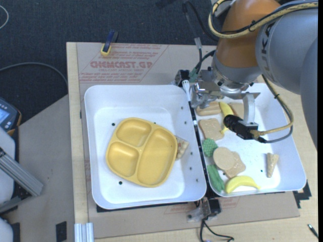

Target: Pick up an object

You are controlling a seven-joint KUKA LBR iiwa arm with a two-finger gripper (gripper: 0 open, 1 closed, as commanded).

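Two bins sit on the bench; the claw (220, 101) hangs at the right bin's (287, 135) eleven o'clock, over toast (211, 128). Claw state: cannot tell. Descend squarely over one item.

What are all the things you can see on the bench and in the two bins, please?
Bins: two, white, side by side on the bench.
Divided plate: one, yellow, left bin.
Small tan piece: one, beside the plate's right edge.
Bananas: two, yellow, right bin, near and far ends.
Bread slices: about three, tan, right bin.
Green vegetables: two, right bin's left side.
Cone: one, tan, right bin's right side.
Clip: one, blue and yellow, board's far edge.
Arm: one, grey and orange, above the right bin.
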